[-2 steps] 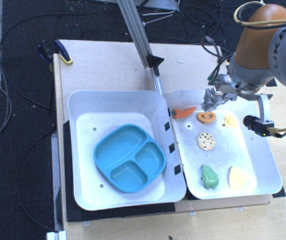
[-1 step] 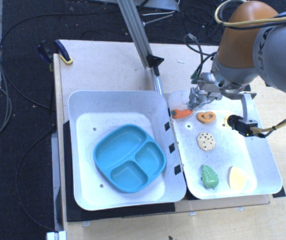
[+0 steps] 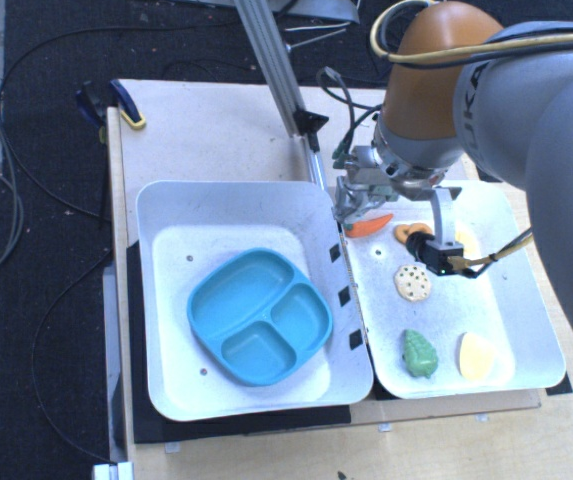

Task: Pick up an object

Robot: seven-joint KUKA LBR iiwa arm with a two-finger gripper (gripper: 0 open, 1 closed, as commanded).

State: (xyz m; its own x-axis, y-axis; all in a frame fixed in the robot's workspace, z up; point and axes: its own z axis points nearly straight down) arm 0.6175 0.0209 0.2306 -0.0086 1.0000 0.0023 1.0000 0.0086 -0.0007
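At left of centre in the frame sits the left bin, and a blue tray with three compartments lies in it, slightly turned, taking no part in the grasp as far as I can judge. Right of it, past the shared rim with its black clips, comes the right bin, where all the loose things lie.

Up at that bin's upper left corner hangs the hand, low over the white floor, with the grey arm and its orange band rising to the upper right of the frame. Whether the hand is open or closed I cannot tell; its metal parts blur together from this angle.

Just right of and slightly below the hand lies the carrot, an orange piece whose long axis runs nearly across the frame, tilted a little up toward the right. Its left end sits at the hand, touching or very nearly so; nothing shows it held between anything. This looks like the likeliest target: the hand would need only a slight shift right and down in the frame to centre on it, closing across the short width.

Farther right lies an orange ring, partly behind a black cable fitting. Below it comes a spotted cookie, then a green piece near the front rim, and a pale yellow wedge at far right, all well apart from the hand.
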